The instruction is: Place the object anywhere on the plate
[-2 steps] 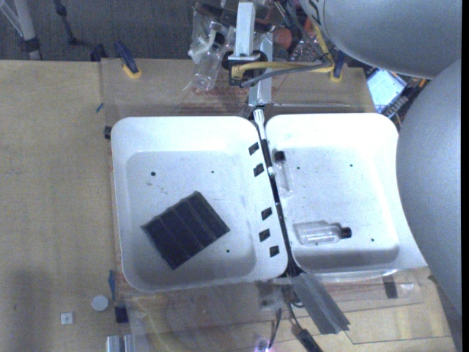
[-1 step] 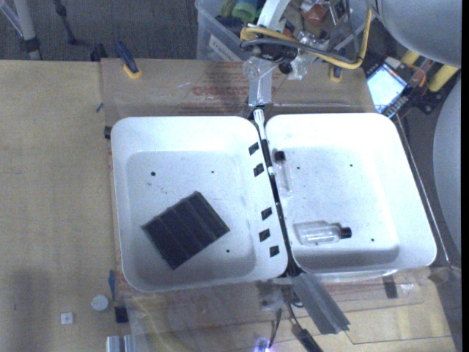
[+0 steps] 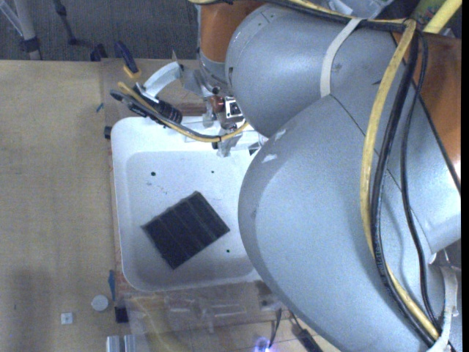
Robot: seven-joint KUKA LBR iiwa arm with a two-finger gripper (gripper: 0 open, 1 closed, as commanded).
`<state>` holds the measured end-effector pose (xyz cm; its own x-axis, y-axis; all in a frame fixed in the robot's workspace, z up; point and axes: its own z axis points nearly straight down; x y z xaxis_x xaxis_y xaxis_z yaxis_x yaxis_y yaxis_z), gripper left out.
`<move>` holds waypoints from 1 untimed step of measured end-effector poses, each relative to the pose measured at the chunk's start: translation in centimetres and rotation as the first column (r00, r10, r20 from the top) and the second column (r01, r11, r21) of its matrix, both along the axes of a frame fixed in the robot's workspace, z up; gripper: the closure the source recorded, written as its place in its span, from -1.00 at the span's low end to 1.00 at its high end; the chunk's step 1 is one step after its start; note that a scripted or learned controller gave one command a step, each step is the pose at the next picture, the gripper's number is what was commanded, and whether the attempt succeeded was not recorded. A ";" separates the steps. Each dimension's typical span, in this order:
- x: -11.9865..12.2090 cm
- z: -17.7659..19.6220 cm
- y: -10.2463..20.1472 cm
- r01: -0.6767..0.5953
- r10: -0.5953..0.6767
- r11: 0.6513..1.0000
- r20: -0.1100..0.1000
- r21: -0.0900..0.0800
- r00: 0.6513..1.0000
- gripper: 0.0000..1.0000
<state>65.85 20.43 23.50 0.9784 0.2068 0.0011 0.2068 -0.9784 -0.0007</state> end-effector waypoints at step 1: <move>-1.0 10.6 1.0 -0.174 0.174 0.985 0.002 -0.001 0.985 1.00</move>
